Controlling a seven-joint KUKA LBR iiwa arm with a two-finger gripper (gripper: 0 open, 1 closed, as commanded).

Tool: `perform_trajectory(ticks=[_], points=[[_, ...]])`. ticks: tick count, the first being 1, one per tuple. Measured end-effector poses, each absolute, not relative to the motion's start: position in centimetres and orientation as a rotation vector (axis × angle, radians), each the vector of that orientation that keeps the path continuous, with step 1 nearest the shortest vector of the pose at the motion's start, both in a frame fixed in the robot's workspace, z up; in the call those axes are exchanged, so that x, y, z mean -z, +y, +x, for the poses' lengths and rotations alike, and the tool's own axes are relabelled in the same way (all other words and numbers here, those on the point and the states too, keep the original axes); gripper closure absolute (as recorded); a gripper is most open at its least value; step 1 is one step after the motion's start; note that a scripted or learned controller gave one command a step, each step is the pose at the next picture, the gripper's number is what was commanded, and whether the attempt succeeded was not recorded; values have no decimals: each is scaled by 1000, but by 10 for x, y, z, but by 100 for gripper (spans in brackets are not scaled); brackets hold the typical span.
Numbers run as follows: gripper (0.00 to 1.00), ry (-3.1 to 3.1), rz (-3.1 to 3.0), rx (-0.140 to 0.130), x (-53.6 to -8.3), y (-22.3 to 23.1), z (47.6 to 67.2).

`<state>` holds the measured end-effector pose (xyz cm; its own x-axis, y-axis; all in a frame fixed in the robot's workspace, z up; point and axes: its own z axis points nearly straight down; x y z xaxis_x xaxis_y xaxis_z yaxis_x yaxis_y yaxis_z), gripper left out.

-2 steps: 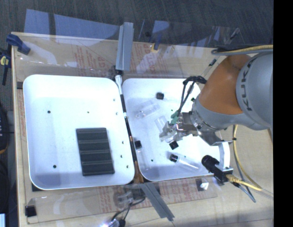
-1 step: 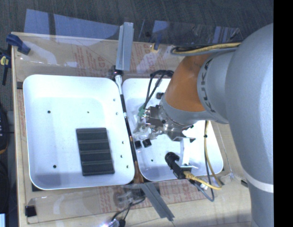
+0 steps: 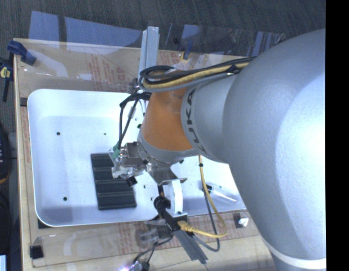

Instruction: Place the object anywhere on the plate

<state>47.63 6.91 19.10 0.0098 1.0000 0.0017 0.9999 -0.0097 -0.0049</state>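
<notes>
A dark, ridged rectangular plate [image 3: 111,182] lies flat in the left white bin [image 3: 56,123], near its front wall. My gripper [image 3: 124,167] hangs right over the plate's upper right edge, low and close to it. The metal gripper body hides what is beneath it, and I cannot make out any object in it. A small green speck [image 3: 115,149] shows at the gripper's left side; what it is I cannot tell.
The big grey arm with its orange band [image 3: 163,123] covers most of the right bin. A whitish pointed item [image 3: 222,193] lies in the right bin under the arm. Cables [image 3: 185,227] trail over the front edge. The left bin's far and left floor is bare white.
</notes>
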Motion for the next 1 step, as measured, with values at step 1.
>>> perform_trajectory(ticks=[1], points=[[100, -1944, -2467, 3, -93, 119, 477]])
